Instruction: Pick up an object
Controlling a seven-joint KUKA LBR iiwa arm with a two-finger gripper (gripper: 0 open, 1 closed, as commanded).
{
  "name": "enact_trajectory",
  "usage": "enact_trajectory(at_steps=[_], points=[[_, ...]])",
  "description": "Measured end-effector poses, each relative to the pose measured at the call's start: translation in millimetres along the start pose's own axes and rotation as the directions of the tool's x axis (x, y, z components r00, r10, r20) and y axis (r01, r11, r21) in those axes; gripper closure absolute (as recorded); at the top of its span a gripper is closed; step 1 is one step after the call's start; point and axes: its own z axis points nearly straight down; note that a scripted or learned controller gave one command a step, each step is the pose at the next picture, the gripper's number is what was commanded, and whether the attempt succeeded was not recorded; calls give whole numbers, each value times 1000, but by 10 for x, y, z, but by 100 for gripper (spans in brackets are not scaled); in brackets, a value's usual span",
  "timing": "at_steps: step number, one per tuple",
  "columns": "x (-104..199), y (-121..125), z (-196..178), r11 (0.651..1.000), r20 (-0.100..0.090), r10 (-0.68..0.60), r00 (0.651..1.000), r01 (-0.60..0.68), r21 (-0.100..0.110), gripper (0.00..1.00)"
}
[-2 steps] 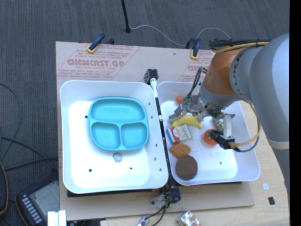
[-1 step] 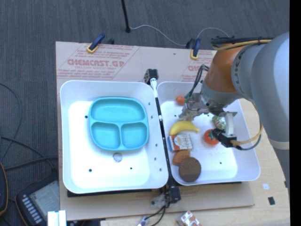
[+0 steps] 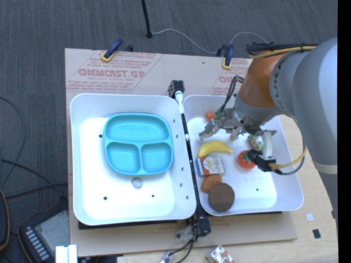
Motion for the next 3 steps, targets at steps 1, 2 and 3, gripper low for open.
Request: enact_trajectory(at_steps=[1, 2, 3], points=[[-302, -579, 100, 1000, 0, 0, 1000, 0, 1, 0], [-620, -1206, 93, 1000, 2, 1, 1000, -1, -1, 0], [-623, -1195, -10, 1000, 2, 2, 1000, -2, -4, 100]])
